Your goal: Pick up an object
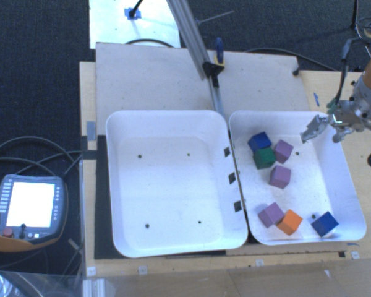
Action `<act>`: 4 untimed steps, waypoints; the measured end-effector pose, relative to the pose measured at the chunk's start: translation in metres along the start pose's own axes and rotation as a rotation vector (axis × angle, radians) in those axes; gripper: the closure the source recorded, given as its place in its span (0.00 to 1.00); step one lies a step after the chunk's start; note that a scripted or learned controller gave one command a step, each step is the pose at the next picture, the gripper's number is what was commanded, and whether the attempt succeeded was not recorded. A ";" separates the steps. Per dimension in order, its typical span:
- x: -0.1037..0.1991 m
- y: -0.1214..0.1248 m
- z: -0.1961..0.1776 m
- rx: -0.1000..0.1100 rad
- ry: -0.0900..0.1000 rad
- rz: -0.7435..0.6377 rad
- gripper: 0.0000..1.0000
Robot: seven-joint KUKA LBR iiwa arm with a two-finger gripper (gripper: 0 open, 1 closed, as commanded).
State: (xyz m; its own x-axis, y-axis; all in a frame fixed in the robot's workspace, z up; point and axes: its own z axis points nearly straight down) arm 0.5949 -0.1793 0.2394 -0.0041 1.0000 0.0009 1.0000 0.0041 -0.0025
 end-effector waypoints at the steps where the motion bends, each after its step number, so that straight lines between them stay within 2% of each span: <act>1: 0.000 0.001 -0.002 -0.004 -0.001 -0.001 0.00; 2: 0.005 0.002 0.059 0.001 0.000 0.000 0.00; 3: 0.008 0.001 0.101 0.000 0.000 0.001 0.00; 4: 0.007 0.003 0.126 -0.010 -0.004 0.001 0.00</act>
State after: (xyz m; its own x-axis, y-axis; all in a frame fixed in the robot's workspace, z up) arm 0.5978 -0.1722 0.1130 -0.0031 1.0000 -0.0029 1.0000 0.0031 0.0079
